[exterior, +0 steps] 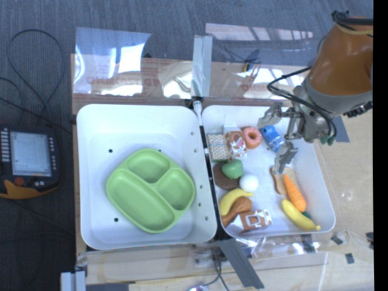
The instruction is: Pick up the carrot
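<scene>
1. In the camera view, we see the carrot (294,192) lying in the right bin (324,193), near its right wall, with a slice of bread (279,181) just beside it on the left and a yellow banana (299,215) just below it.
2. The gripper (284,160) hangs right above the carrot's upper end. Its fingers stand a little apart with nothing between them, so we read them as open and gripping nothing.
3. We judge the task as begun but not done: the approach looks nearly made, while the grasp and the lift are left. The carrot rests on the bin floor.
4. The right bin is crowded. We see a pink doughnut (251,137), a blue item (272,137), a green pepper (231,169), a white egg (248,183), a chicken leg (237,205) and small cartons, all left of the carrot.
5. The left bin (97,132) holds a green divided plate (151,189).
6. Both bins sit on a wooden bench (354,180) with clear plastic sheeting (115,65) behind them.
7. Round about we see dark carpet (42,11), and a teach pendant (28,161) with its cable lies on the floor at the left.
</scene>
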Tool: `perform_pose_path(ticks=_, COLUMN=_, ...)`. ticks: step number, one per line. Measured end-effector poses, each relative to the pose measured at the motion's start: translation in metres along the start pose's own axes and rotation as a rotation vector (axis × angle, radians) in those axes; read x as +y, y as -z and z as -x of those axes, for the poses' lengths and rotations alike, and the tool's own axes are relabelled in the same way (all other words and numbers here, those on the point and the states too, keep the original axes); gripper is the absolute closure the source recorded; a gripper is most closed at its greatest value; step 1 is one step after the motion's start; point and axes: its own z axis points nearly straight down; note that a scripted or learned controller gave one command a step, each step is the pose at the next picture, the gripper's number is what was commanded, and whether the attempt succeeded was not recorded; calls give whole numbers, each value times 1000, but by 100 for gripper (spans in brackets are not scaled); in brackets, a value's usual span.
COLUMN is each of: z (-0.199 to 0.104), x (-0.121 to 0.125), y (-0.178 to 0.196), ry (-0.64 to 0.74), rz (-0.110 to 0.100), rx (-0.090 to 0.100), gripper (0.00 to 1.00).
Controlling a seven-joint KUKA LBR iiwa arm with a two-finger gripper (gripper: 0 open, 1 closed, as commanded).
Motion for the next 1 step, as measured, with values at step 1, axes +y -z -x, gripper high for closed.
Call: perform_pose_path(ticks=1, z=-51, x=-35, y=-132, ry=147, rz=4, rx=12, gripper=0)
